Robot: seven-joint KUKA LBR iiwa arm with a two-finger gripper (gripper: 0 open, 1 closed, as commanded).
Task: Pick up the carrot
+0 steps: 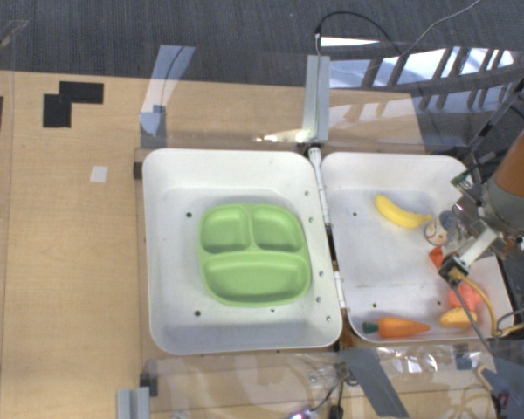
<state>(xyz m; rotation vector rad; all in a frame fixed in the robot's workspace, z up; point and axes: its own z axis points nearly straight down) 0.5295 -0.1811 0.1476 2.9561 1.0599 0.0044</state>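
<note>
You'll see the gripper [445, 232] well apart from the carrot [402, 327] (up-right of it). Open or closed, you can't tell.

We saw a pale wooden bench [61, 260] under even light, with black block-shaped marks [70, 101] near its far left corner. Beyond it lay a dark grey ribbed floor [201, 11]. A grey metal post [317, 94] stood at the bench's far edge, and bright barred reflections [437, 64] glinted to its right.

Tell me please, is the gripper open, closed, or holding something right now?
Gripper: cannot be told; it is over the right bin, and the carrot lies apart from it near the bin's front wall.
</note>
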